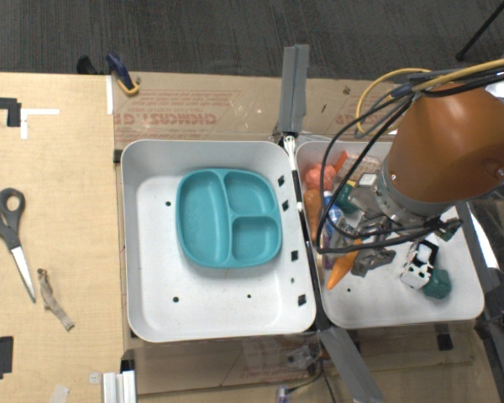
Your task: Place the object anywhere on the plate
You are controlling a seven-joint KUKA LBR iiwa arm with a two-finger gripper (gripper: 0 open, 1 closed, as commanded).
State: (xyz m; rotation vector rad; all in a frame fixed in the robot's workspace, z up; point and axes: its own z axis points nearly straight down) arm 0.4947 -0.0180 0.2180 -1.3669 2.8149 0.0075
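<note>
Dark grey carpet-like floor runs across the top. Below it lies a pale wooden tabletop with black corner marks, scissors at its left, and brown cardboard bearing what may be mirrored print.

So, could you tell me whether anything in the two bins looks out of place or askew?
Nothing looks spilled or damaged. The teal plate lies flat in the left bin, turned a little off square with the walls. The toys, including the orange carrot, are crowded in the right bin under the arm.
</note>
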